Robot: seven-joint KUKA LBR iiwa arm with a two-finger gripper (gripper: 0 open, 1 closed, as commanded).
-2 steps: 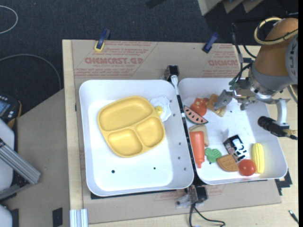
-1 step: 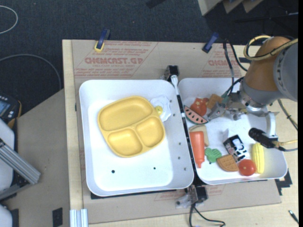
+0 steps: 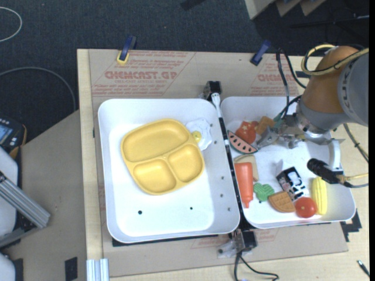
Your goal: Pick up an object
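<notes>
Overhead, jaws point(image 3: 274, 134) low in right bin point(image 3: 343, 206), near watermelon slice point(image 3: 242, 143)

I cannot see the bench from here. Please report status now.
Gripper low over right bin, near watermelon slice. Nothing seen held. Carrot, corn, tomato lie close together.

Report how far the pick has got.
Done: the gripper is down in the right bin, at its far side by the watermelon slice. In hand: nothing visibly; whether its fingers hold anything can't be made out. Left: grasping and lifting; carrot, corn and tomato lie untouched.
</notes>
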